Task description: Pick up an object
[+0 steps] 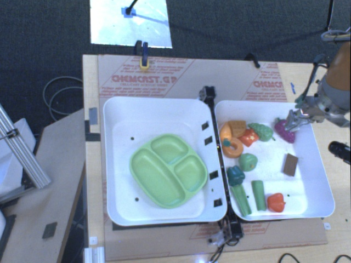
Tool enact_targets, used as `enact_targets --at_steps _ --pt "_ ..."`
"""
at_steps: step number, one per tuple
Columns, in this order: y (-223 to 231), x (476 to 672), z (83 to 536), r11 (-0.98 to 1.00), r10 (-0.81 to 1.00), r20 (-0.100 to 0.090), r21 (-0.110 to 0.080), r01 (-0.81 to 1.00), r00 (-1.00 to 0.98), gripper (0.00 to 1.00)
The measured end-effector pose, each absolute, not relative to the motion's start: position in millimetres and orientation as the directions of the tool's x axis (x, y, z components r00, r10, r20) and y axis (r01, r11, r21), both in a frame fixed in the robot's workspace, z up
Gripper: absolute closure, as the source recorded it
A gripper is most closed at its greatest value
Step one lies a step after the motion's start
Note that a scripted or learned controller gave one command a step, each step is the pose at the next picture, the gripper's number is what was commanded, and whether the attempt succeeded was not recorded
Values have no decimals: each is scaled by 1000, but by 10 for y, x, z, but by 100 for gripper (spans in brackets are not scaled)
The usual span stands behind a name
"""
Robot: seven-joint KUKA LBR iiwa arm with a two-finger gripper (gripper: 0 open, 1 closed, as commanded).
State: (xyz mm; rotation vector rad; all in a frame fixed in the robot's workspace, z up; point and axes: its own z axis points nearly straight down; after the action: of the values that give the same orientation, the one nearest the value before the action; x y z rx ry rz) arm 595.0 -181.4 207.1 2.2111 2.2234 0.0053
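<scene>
My gripper reaches in from the right over the far right part of the right bin. Its fingers are shut on the top of a purple toy, which hangs just below and left of them. Other toys lie in this bin: an orange ring, a red pepper, a green leafy piece, a brown block, a teal piece, two green sticks and a red-orange piece.
The left bin holds a light green divided plate. A black divider with clips runs between the bins. A black part sticks in at the right edge beside the right bin.
</scene>
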Motion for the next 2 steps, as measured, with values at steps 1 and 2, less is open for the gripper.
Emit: enact_targets --at_steps 1,2 --pt "-1814 5961 2258 6 1000 -1 4 1000 -6 100" --pt "-1252 5866 2164 9 1000 2 0 1000 -9 100"
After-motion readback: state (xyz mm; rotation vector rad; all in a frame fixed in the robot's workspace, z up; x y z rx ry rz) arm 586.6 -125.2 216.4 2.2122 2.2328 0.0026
